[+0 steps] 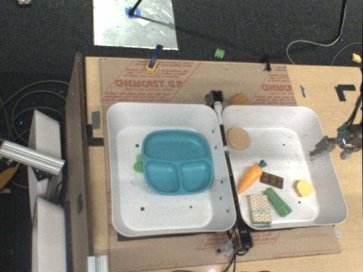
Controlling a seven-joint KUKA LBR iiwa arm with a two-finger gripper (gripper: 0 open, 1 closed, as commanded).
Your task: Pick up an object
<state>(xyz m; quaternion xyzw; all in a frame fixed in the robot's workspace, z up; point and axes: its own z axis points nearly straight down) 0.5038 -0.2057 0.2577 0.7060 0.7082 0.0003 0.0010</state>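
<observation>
Nothing is picked up yet. The hand (324,146) sits at the right rim of the right bin (317,120), above the rim rather than down among the objects; how it is set I cannot tell. The candidates lie in that bin: a carrot (250,177) touching a chocolate bar (271,180), a green block (278,202), a yellow piece (304,188), a patterned box (259,208) and a tan disc (237,139). The left bin (125,152) carries a teal plate (176,161). The whole approach, descent and grasp seem left to do.
</observation>
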